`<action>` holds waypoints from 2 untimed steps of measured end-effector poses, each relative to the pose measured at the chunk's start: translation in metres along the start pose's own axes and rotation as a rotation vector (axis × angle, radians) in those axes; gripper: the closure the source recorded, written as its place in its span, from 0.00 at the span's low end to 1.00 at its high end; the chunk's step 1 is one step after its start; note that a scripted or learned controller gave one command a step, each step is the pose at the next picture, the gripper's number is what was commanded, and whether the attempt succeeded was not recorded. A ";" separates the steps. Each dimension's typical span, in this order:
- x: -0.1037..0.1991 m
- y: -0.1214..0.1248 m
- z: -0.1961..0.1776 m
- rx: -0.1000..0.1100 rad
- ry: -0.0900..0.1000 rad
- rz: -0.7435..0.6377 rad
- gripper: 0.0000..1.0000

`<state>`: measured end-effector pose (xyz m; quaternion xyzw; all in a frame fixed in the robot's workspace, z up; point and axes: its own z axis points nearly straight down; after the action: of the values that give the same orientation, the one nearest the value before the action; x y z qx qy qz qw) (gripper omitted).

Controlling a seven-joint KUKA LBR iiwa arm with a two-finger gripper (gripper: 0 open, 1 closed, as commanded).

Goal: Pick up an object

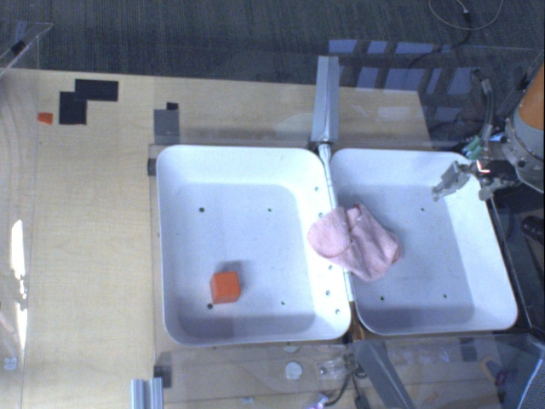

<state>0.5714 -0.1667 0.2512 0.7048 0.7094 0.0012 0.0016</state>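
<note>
Pink cloth [355,241] lies crumpled at centre frame, draped over the rim shared by two white bins, most of it in the right bin [443,305] and a lobe spilling toward the left bin [247,177]. An orange block [226,287] sits alone low in the left bin, well apart from the cloth.

At the right edge of the frame the arm's claw [464,175] hangs over the right bin's upper right corner, well clear of both things. Nothing shows between its fingers; whether they stand open or shut cannot be told from this view.

Either thing would satisfy the task. The cloth looks soft, light and limp: it would likely fold and sag when lifted, and a pinch on a raised fold near the middle of its bulk, inside the right bin, seems the safer hold, since the part lying over the rim leaves little room for fingers. Its long axis runs roughly from upper left to lower right of the frame, with the wider bunch at the lower right.

The block looks stiff and small, probably light, with flat sides that should suit a squeeze across opposite faces. It has no clear long axis; its edges sit nearly square to the bin walls.

No pick has begun on either thing.
</note>
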 end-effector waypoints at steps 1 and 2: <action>0.062 0.018 0.106 0.001 0.001 -0.036 0.00; 0.021 -0.011 0.160 -0.013 -0.003 -0.192 0.00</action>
<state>0.5609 -0.1462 0.0914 0.6334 0.7738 0.0047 0.0074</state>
